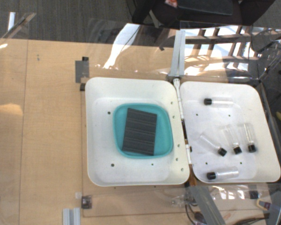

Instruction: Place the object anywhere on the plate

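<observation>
Near the lower right of the frame, five clear vials [236,141] with black caps lie scattered in the right bin [267,168], their glass hard to make out against the white. In the left bin [99,168], a dark ribbed block [140,131] lies flat on the teal plate [165,142].

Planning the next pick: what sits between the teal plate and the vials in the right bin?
In the camera view, between the teal plate and the vials lie bare white bin floor and the two bins' adjoining rims.
</observation>
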Robot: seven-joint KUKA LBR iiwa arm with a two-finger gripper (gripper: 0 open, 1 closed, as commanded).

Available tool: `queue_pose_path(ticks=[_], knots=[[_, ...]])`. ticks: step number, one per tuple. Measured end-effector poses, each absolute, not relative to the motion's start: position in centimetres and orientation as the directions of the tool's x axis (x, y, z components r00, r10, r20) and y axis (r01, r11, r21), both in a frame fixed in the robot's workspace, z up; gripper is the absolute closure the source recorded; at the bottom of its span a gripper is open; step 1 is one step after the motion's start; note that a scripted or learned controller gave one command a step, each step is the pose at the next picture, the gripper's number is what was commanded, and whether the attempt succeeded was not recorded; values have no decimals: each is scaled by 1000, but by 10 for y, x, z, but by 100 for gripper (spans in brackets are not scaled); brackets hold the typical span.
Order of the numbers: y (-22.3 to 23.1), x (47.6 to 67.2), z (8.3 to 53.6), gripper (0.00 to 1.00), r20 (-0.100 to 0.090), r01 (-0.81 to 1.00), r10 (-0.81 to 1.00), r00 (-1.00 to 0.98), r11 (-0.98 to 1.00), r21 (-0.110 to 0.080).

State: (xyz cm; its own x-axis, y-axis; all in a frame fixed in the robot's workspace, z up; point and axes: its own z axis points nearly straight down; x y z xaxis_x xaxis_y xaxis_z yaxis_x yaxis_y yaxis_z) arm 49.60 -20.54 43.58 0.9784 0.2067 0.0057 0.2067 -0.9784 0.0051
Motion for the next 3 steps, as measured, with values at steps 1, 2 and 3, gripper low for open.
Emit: queue_pose_path(ticks=[1, 2, 3], knots=[[-205, 496, 436, 0, 6, 207, 207, 978, -978, 5], [-205, 496, 436, 0, 6, 207, 207, 978, -978, 5], [-205, 489, 436, 0, 6, 206, 206, 979, -979, 6]])
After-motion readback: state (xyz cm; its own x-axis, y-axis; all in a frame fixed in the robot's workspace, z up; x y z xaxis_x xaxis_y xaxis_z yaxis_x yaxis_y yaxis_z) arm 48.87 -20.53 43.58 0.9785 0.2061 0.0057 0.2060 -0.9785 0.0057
